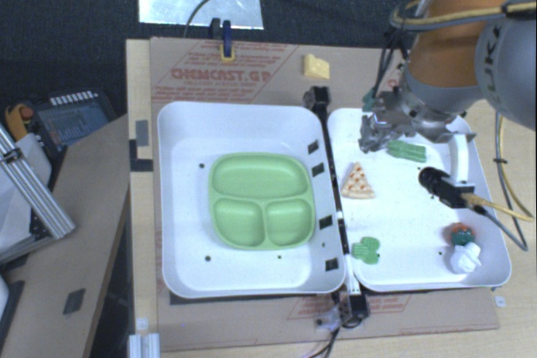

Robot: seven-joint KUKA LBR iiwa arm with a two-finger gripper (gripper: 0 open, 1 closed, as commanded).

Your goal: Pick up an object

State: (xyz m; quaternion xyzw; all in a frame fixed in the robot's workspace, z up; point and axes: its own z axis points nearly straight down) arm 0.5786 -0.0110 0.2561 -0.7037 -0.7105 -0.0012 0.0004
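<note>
The gripper (375, 132) hangs low over the far left part of the right bin (403, 268); whether it is spread or pinching cannot be told. Just right of it lies a green toy (408, 151), and nearer, a pizza slice (357, 182). A small green piece (366, 249) sits near the front. The left bin (180, 180) holds a green divided plate (260, 199).
</note>
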